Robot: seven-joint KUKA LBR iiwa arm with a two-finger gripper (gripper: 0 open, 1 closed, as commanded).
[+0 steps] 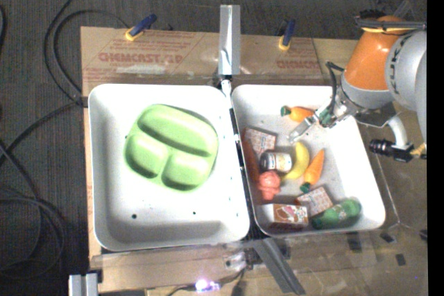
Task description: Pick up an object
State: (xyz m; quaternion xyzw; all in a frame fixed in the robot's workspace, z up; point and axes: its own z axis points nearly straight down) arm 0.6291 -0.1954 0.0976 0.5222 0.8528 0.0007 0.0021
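My gripper (304, 127) hangs over the upper middle of the right bin (370, 180), reaching in from the right. Just above its tip lies a small orange carrot (300, 111), and just below it a yellow banana (301, 159). Near the banana are a small can (277, 161) and a second carrot (314, 168). A patterned box (259, 140) lies to the left, and a pink strawberry-like piece (269, 181) below the can. Nothing is visibly held by the gripper.
Along the right bin's front lie a red box (287, 214), another patterned box (316, 199) and a green cucumber (338, 213). The left bin (111, 218) holds a large green moulded tray (172, 147). A metal post (229, 41) stands behind the divide between the bins.
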